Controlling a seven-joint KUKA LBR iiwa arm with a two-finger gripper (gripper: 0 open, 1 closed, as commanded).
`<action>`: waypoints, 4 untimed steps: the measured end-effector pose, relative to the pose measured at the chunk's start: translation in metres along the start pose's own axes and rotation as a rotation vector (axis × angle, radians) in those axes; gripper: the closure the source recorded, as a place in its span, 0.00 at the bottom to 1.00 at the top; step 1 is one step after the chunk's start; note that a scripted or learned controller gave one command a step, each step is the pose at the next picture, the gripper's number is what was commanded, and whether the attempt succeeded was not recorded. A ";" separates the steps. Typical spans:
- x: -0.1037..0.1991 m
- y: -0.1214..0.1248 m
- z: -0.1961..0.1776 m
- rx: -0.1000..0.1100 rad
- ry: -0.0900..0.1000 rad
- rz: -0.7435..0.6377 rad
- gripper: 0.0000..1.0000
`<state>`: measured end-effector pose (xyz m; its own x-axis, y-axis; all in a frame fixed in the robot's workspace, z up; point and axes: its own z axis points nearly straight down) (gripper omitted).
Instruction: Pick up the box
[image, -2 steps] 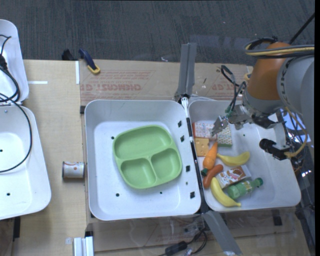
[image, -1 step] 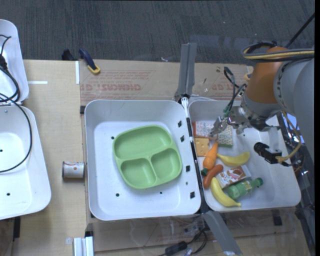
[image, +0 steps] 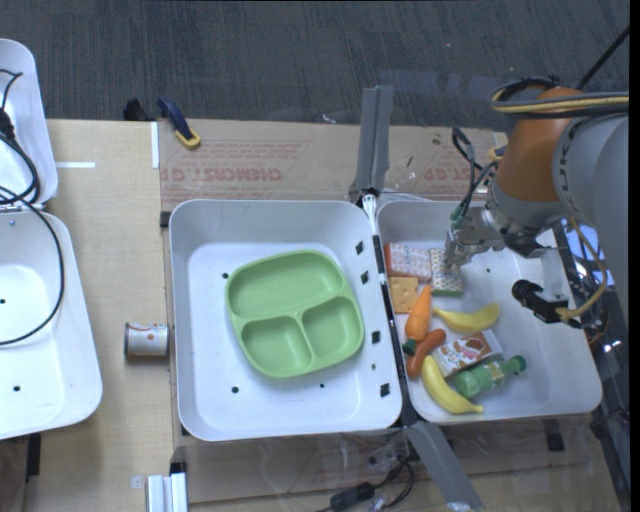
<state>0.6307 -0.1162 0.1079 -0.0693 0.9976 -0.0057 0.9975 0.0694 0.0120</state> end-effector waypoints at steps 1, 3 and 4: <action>0.000 0.000 0.000 0.000 0.000 0.000 0.00; -0.023 -0.017 0.011 0.004 0.003 0.089 0.00; -0.013 0.030 0.011 0.003 0.001 0.149 0.00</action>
<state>0.6616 -0.1269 0.0976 0.0793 0.9968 -0.0027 0.9968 -0.0792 0.0099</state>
